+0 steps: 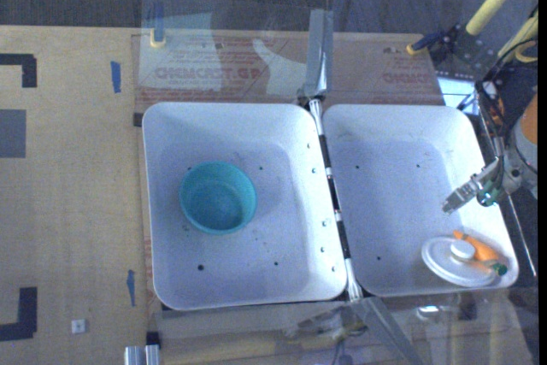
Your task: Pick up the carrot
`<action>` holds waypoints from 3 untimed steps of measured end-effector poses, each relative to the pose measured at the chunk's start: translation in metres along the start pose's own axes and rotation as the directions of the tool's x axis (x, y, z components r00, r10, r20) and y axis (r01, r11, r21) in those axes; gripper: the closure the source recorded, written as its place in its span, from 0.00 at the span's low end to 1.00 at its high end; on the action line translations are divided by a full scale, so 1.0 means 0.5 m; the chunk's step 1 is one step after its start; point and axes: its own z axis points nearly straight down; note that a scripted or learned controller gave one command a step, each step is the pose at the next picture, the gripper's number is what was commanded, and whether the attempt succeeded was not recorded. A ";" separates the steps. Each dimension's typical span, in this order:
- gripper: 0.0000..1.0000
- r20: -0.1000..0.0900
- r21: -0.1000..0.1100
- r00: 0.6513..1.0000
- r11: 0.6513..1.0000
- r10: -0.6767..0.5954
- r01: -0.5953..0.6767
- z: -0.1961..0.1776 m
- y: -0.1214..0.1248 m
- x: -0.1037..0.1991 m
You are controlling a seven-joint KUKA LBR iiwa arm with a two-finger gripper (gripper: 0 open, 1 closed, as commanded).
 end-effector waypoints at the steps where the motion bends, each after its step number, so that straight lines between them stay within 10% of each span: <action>1: 0.00 -0.001 0.000 0.992 0.992 -0.124 0.124 0.225 -0.046 -0.075; 2: 0.00 0.005 -0.001 0.770 0.770 -0.639 0.639 0.068 0.005 -0.107; 3: 0.00 0.007 -0.001 0.622 0.622 -0.783 0.783 0.256 -0.044 -0.105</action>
